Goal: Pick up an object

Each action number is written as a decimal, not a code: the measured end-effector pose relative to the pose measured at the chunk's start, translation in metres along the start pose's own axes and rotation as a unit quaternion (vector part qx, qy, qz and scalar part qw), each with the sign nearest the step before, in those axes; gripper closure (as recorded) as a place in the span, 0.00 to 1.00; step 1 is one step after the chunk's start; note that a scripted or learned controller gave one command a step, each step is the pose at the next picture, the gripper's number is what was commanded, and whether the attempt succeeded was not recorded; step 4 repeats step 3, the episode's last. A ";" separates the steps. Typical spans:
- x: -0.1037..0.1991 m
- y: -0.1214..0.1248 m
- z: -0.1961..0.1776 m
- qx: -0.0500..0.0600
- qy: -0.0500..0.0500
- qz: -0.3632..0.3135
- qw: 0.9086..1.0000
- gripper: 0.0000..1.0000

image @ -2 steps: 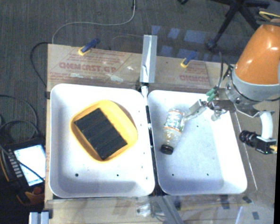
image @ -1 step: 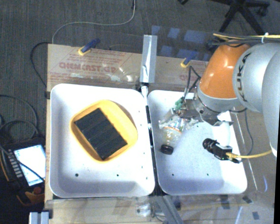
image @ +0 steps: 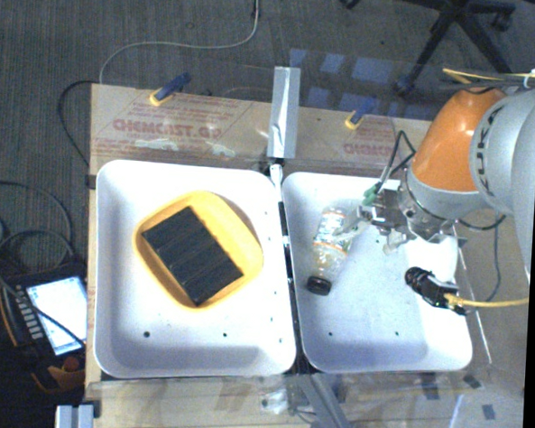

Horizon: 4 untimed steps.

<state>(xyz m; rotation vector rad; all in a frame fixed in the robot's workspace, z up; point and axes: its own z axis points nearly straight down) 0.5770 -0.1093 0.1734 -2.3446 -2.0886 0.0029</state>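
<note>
A clear plastic bottle (image: pixel 330 236) with a black cap (image: pixel 317 283) lies on its side in the right bin (image: pixel 395 339), toward that bin's 9 o'clock edge, its cap end pointing down to about 7 o'clock and its body angled up toward 1 o'clock. Nothing is touching it that I can make out. At roughly 3 o'clock from the bottle, near it but apart, the end effector (image: pixel 395 227) hangs over the upper middle of the same bin, a cluster of grey metal and wiring under the wrist; from up here I cannot tell how far it is spread, and I see nothing caught in it. The arm (image: pixel 511 142) comes in from 3 o'clock, its orange band (image: pixel 457 143) sitting at about 1 o'clock from the end effector. A black connector on a yellow cable (image: pixel 430 286) dangles at 5 o'clock from the end effector, over the bin floor. Across the divider, the left bin (image: pixel 115 335) holds a yellow dish (image: pixel 240 223) tipped at a slant, with a dark ridged rectangular block (image: pixel 193 254) lying in it. Both bins rest on the desk (image: pixel 182 126), whose brown board shows printed lettering along the 12 o'clock side, with two blue-and-yellow clamps (image: pixel 167 89) at that edge. On the floor at 9 o'clock sits a small lit handheld screen (image: pixel 54 311) amid black cables.
</note>
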 end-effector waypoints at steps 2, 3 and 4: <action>0.000 0.020 0.073 -0.006 0.000 -0.030 1.000 1.00; 0.064 0.055 -0.010 0.000 0.000 -0.114 0.993 1.00; 0.064 0.055 -0.010 0.000 0.000 -0.114 0.993 1.00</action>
